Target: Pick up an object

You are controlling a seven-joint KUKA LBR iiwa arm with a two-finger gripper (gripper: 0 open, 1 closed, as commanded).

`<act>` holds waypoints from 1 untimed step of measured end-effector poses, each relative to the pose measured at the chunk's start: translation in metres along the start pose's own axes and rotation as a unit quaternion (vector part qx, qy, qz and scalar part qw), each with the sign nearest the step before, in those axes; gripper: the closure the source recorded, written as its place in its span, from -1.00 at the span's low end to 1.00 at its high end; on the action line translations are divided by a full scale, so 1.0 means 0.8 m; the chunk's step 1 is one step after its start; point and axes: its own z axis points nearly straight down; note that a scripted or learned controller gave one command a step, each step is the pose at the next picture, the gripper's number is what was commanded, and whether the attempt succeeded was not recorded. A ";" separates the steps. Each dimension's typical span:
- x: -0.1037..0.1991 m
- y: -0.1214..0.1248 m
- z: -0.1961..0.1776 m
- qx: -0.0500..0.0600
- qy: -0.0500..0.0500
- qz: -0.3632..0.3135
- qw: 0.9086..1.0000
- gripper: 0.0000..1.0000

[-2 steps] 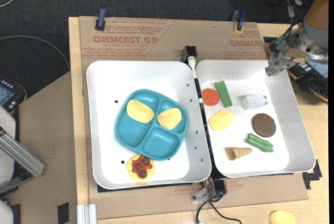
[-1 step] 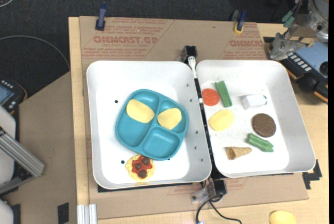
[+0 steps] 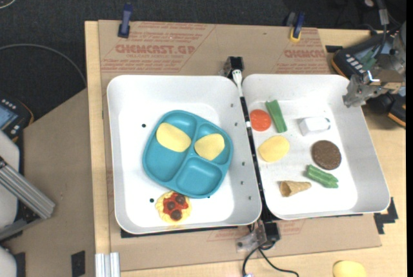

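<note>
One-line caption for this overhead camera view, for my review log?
Gripper poised at right bin's far edge; blue sectioned plastic plate with two yellow pieces in left bin.

Fixed cam overhead, slanted, both bins (image 3: 122, 140)

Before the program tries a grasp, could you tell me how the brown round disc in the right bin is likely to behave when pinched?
The brown disc looks flat and low, so fingers may struggle to get under its edge. It seems rigid, probably toy food, and light. Lying flat, it should slide rather than roll.
</note>
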 end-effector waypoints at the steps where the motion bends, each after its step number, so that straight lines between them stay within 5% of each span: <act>1: 0.055 -0.004 -0.225 -0.013 -0.002 -0.004 1.000 1.00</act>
